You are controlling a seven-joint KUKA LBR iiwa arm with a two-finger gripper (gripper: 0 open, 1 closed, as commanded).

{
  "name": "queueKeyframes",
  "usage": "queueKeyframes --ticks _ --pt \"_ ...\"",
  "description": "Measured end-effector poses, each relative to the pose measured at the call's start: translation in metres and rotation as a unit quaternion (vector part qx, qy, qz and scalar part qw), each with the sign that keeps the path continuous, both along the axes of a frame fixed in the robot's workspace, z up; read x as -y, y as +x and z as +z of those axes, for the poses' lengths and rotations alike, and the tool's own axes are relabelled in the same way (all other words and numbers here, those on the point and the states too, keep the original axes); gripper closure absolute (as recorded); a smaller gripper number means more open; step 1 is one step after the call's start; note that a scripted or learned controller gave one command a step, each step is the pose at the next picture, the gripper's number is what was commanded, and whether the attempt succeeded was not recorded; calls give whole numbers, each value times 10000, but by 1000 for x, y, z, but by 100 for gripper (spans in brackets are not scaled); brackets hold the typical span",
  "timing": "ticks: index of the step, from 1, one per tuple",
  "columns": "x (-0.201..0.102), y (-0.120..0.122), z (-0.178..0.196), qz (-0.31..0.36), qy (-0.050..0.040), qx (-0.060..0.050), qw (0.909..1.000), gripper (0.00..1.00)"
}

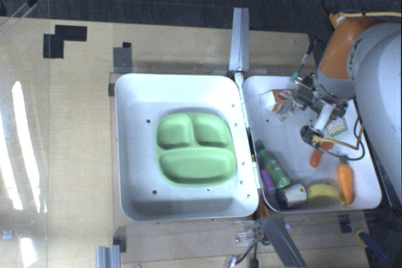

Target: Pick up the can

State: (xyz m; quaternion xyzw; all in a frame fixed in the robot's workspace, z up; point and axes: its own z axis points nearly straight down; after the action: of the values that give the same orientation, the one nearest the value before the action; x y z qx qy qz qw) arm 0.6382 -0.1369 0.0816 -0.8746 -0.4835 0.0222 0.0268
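Item 1: the bench (69, 154), pale wood, carries black tape marks at your 10 o'clock corner.

Item 2: the left bin (132, 135), white and shallow. In its middle lies a green divided tray (196, 147), two small compartments toward 12 o'clock, one long compartment toward 6 o'clock.

Item 3: a metal post (239, 41) stands at 12 o'clock above the seam between the bins.

Item 4: the right bin (282, 154). Along its 9 o'clock wall you find a green bottle (271, 166) lying slantwise, with something purple beside it that is too small to name. Just past the bottle's lower end, at the bin's 7 o'clock corner, lies the can (291, 195), dark with a silvery end, on its side. Touching the can toward 3 o'clock is a banana (325, 191). At 5 o'clock stands a carrot (345, 177), and a smaller orange piece (316, 157) lies toward the bin's centre. A white and red packet (276, 99) sits at 11 o'clock.

Item 5: the gripper (295, 103) hangs over the bin's 12 o'clock area, just beside the packet and well apart from the can. You cannot tell how its fingers are set. Behind it, at 2 o'clock, the arm (377, 85) shows grey with its orange band.
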Motion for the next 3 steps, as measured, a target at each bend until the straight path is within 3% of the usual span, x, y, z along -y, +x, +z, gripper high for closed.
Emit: queueKeyframes --ticks 1,2,3 --pt "1 7 14 -3 -75 192 9998 100" --pt "3 4 12 -14 -76 121 9999 0" --pt "-18 9 9 -1291 -228 -13 9914 0"
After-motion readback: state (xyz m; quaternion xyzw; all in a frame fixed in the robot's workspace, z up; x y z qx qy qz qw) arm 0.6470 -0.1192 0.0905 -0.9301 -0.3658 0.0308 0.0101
